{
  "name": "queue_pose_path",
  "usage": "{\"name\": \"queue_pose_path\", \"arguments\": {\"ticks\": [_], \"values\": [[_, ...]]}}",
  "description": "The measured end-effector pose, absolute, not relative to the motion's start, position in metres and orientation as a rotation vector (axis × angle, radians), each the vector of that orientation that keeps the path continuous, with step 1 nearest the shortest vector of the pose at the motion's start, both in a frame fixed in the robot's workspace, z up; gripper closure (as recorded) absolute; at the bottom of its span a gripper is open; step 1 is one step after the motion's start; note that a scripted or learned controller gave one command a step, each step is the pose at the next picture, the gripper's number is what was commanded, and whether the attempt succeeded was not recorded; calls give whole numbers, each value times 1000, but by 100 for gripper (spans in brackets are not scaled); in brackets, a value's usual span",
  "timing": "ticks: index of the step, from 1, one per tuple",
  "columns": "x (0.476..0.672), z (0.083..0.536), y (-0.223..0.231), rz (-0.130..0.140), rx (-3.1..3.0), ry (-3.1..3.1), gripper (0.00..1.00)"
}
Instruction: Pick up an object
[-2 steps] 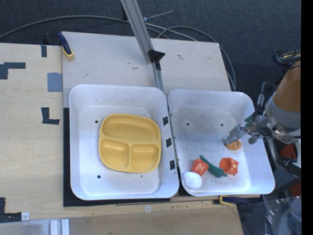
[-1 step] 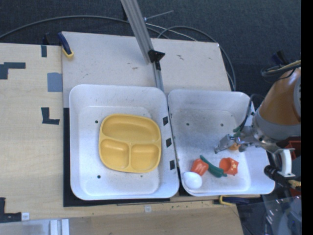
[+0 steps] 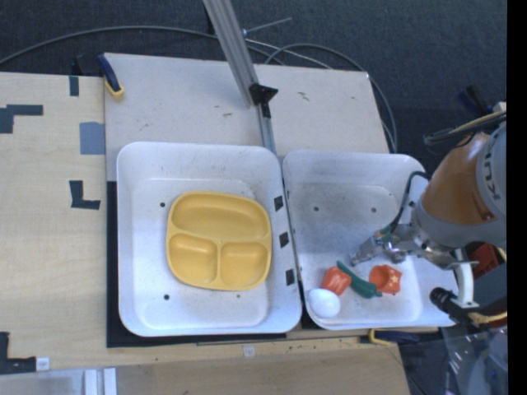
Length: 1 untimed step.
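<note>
Three small toys crowded the right bin's five o'clock corner: egg, pepper, red piece. I could not tell the gripper's state; descending between them risked nudging one aside.

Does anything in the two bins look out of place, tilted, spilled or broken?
Nothing stands out. The yellow divided plastic plate lies flat in the left white bin. The white egg-shaped object, two orange-red toy pieces and a green piece cluster near the right white bin's front edge, none visibly damaged.
</note>
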<state>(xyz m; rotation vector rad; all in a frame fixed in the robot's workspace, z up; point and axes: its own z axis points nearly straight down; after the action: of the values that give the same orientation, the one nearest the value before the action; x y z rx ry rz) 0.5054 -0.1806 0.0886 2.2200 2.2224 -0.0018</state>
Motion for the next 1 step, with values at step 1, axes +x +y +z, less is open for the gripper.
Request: {"name": "queue_pose_path", "arguments": {"ticks": [1], "values": [[505,99,-180,-1,2220,2224,100]]}}
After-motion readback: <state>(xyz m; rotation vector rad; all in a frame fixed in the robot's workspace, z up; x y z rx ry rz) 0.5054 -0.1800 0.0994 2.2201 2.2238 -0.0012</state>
